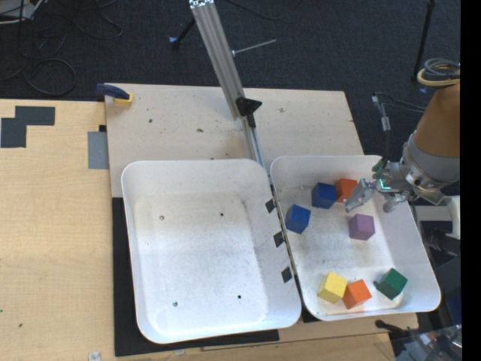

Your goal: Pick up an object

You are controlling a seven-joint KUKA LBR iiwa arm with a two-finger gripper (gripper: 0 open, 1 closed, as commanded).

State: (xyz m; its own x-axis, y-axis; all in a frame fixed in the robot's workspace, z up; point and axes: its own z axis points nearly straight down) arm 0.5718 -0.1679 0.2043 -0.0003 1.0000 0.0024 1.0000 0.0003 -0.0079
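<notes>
From above, the grey two-finger gripper (373, 195) hangs over the upper right part of the right shallow white plastic bin (430, 295). Its fingers stand slightly apart with nothing between them.

Just below it lies a small purple cube (361, 226), apart from the fingertips and turned a little askew to the bin walls; being a cube, it has no long axis. Just left of the gripper sits a small orange-red cube (346, 188), touching a dark blue cube (324, 195) on its left. A second blue cube (297, 219) rests near the bin's left wall.

Along the near edge sit a yellow cube (332, 286) and an orange cube (357, 292), touching, with a green cube (391, 283) just to their right.

The left shallow white bin (143, 194) adjoins the right one. A slanted silver aluminium post (222, 59) rises behind the bins, and a blue-and-yellow clamp (114, 92) lies at the bench's far left corner. No writing can be read.
</notes>
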